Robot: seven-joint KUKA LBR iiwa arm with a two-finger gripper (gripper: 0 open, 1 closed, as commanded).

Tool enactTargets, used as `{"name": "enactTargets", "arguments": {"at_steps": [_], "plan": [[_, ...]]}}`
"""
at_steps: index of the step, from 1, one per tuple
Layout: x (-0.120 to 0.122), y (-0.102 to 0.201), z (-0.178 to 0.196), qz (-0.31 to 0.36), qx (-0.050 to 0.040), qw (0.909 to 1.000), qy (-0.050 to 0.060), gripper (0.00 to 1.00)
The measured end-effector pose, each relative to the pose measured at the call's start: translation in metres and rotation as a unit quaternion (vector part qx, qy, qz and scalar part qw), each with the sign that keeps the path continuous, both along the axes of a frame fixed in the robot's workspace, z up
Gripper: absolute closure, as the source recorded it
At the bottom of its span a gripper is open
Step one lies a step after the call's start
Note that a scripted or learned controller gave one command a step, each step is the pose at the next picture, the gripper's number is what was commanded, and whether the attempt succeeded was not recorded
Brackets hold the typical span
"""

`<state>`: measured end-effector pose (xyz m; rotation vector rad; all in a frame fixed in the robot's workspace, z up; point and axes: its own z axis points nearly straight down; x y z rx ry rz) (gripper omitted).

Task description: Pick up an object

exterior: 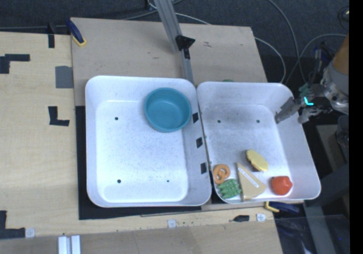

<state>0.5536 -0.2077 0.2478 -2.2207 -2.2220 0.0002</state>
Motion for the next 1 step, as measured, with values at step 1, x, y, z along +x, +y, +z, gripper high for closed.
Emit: {"name": "enactTargets", "arguments": {"at_steps": [1], "plan": [[0.0000,0.0000,-0.0001,0.000,0.0000,1.0000,0.000,0.00]]}}
